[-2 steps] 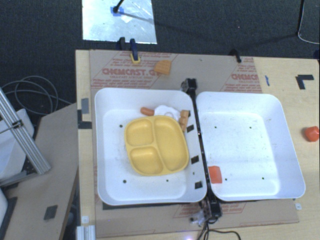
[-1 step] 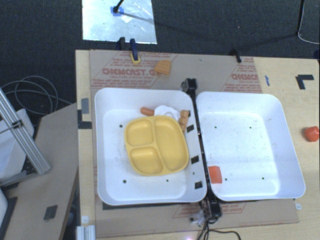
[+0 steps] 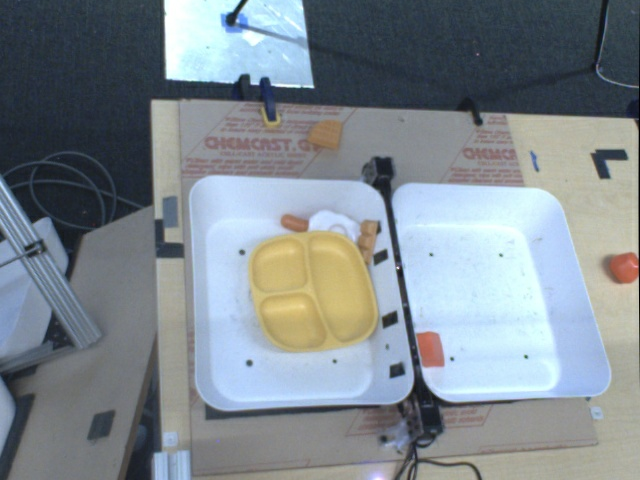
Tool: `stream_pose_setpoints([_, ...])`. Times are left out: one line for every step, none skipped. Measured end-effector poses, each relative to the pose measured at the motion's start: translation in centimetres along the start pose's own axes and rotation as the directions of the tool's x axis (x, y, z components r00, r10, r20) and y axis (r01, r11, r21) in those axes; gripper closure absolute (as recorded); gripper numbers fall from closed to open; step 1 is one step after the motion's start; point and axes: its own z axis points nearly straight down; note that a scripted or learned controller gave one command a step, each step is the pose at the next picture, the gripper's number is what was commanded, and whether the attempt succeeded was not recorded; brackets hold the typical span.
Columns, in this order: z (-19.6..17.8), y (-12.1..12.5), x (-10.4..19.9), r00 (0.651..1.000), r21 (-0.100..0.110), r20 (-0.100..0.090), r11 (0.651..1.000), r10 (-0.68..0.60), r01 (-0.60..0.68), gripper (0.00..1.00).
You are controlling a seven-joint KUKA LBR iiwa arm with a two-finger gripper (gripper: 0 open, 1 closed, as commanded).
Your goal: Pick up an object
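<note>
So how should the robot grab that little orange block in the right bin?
Probably straight down from above, fingers closing across the orange block's two flat sides. It lies flat in the right bin's near-left corner, close to the wall, so the fingers should close along that wall rather than towards it.

Bench (image 3: 560, 133): pale wood, largely covered by a printed brown sheet (image 3: 300, 140).
Left bin (image 3: 215, 298): set on the sheet, touching the right bin (image 3: 575, 298).
12 o'clock: a tan block (image 3: 325, 134) and a yellow-and-blue clamp (image 3: 269, 102) are seen.
3 o'clock: an orange block (image 3: 624, 267) lies on bare wood.
</note>
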Motion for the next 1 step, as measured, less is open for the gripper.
stream_pose_setpoints([0.00,0.00,0.00,1.000,0.000,0.000,1.000,0.000,0.000,0.00])
